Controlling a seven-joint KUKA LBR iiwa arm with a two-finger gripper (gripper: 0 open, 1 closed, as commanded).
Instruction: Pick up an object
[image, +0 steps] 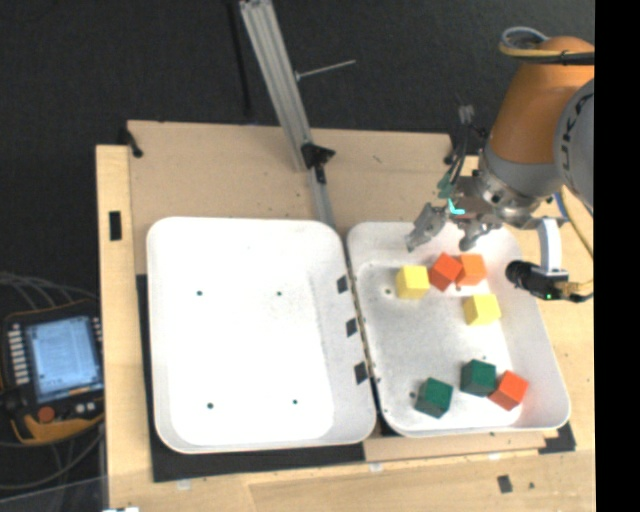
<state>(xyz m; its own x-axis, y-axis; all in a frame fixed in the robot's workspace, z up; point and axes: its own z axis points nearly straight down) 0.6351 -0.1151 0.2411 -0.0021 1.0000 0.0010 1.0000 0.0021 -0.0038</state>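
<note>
- Hand (446, 232) spread wide, gripping nothing, above the right bin's (530, 415) far edge.
- Orange block (446, 270) lies just below it, touching a yellow block (411, 281).

Grey arm (560, 110) with orange band, metal fingers (425, 228).

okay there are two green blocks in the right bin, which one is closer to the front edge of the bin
The green block on the left, sitting alone. The other green block lies farther back and to its right, next to an orange block.
</note>
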